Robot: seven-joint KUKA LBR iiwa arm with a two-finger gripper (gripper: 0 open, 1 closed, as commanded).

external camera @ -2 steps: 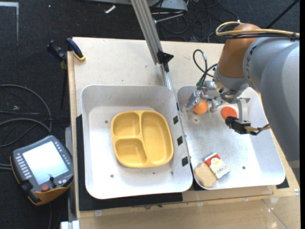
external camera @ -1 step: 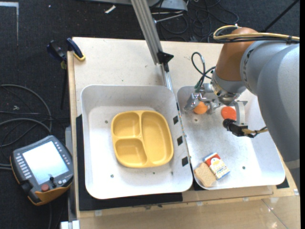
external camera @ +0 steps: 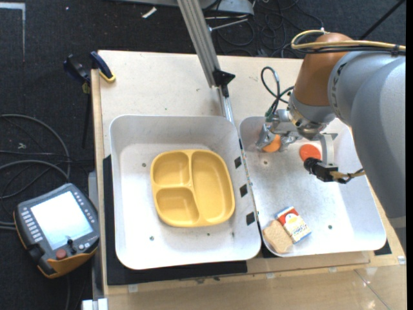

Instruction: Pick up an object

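In the right bin's far-left corner, the end effector (external camera: 272, 138) sat low over the floor, directly on a small orange object (external camera: 273, 144). The orange thing showed just under and between the metal tips, but whether the fingers were spread or closed on it could not be told from this slanted view; no grip claimed.

Just right of it, near the wrist, a second orange-red round object (external camera: 310, 152) lay apart from the first, beside a black fitting (external camera: 321, 169) on the arm. Too small to judge any long axis on either; both read as roundish.

Toward the near edge of the right bin (external camera: 348, 237), well away from the end effector, lay a tan biscuit-like piece (external camera: 278, 236) touching a small red, white and yellow packet (external camera: 295, 225). Printing on the packet was too small to read.

The left bin (external camera: 126, 173) held a yellow divided plate (external camera: 192, 187), three compartments, nothing in them.

On the floor left of the desk (external camera: 148, 82) sat a teach pendant (external camera: 57, 228); its screen was blank white, no legible text.

Judgement: the nearest candidate lay straight below the tool, so the coming move looked like a close and lift.
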